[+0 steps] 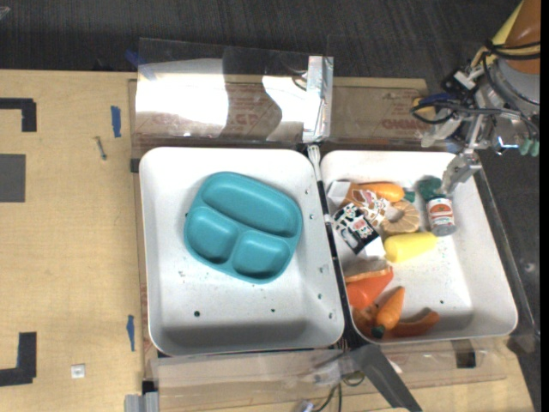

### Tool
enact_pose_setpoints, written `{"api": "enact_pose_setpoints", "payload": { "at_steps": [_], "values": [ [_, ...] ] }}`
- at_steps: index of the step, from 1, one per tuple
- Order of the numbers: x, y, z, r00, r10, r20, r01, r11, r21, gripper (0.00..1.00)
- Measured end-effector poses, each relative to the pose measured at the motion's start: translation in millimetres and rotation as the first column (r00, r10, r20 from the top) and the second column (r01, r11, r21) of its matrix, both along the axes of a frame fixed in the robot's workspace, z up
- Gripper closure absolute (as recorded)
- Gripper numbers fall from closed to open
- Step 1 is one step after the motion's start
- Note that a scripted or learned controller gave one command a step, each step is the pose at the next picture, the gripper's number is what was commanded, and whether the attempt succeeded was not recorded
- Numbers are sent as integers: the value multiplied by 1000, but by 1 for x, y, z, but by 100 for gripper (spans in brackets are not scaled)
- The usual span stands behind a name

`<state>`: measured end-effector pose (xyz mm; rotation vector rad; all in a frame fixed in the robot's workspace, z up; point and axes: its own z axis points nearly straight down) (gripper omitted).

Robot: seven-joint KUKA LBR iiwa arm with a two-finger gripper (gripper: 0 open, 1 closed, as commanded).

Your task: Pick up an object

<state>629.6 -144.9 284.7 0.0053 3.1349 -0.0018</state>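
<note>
The right white bin (493,269) holds a heap of small items: a yellow lemon-like piece (410,246), a small can with a red label (441,215), a black-and-white packet (354,226), an orange piece (377,192), a tan round item (401,220), and orange carrot-like pieces (389,307) near the front wall. My gripper (457,172) hangs over the bin's back right part, just above and behind the can, with nothing visibly between its fingers.
The left white bin (163,256) holds a teal divided plate (243,225). A clear plastic sheet (232,97) stands behind the left bin. Cables (446,101) trail from the wrist at the upper right. The wooden bench (60,247) stretches left.
</note>
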Motion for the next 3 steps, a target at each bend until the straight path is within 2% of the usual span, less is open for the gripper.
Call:
{"api": "enact_pose_setpoints", "payload": {
  "at_steps": [1,2,3],
  "values": [
    [-3,-36,-158,999,36,-15,-36,999,4,0],
    [-56,-61,-184,1000,0,29,1,1000,-8,0],
    [-33,-78,-184,999,46,26,-46,999,-8,0]
  ]
}}
